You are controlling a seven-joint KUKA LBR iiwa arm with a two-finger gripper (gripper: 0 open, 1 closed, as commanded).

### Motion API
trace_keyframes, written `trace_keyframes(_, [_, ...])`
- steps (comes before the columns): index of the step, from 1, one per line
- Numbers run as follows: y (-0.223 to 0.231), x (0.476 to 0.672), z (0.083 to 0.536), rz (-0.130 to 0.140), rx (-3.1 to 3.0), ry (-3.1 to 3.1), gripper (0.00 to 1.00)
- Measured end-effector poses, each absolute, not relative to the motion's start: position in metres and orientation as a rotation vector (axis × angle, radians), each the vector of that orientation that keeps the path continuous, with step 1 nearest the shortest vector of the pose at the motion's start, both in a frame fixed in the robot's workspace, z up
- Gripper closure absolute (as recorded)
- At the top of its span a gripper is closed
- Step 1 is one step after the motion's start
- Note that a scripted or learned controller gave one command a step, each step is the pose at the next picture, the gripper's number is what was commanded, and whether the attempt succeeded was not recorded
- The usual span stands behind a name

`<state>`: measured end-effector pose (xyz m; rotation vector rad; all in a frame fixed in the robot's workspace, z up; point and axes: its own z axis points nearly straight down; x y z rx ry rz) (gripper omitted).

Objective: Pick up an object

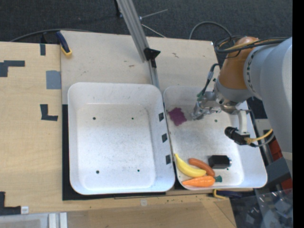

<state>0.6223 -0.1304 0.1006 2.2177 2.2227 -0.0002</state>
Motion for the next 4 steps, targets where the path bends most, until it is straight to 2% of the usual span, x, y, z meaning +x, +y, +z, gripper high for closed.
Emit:
trace_keyframes(3, [-0.131,0.630,0.231,0.003,2.217,2.221,1.00])
trace_keyframes(4, [-0.075,0.617,0.240,0.002,2.215,2.229,1.00])
